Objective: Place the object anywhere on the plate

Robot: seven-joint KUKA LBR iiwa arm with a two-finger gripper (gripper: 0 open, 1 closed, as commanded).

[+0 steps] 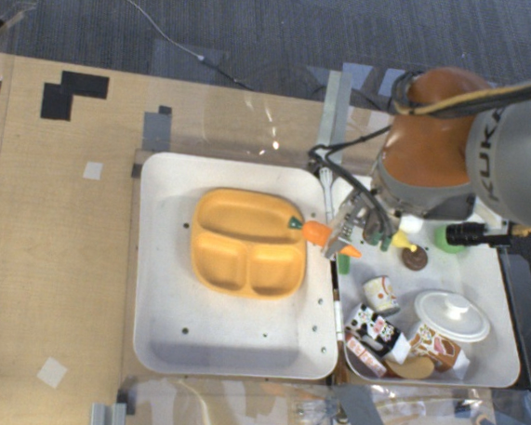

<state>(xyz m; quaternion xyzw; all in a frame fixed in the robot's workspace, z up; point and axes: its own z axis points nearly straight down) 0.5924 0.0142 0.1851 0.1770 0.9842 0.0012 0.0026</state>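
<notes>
Carrot at the plate's edge
You see the gripper (345, 240) pinching the toy carrot (318, 232) — its green tip touching the yellow plate (244, 242).

Glossy yellow-orange plastic on the plate (246, 254), smooth, soft sheen along the dividers. Matt white plastic for the left bin (159, 299), faintly shiny at the rim. Pale wood-look desk (46, 261), smooth, lightly reflective as if under a clear sheet. Shiny orange plastic on the toy carrot (318, 231). Metal-looking claw (350, 232), dull grey. Satin grey and glossy orange casing on the arm (460, 132). Glossy white lidded cup (450, 318), printed paper-like wrap. Rough dark carpet on the floor (266, 15).
</notes>
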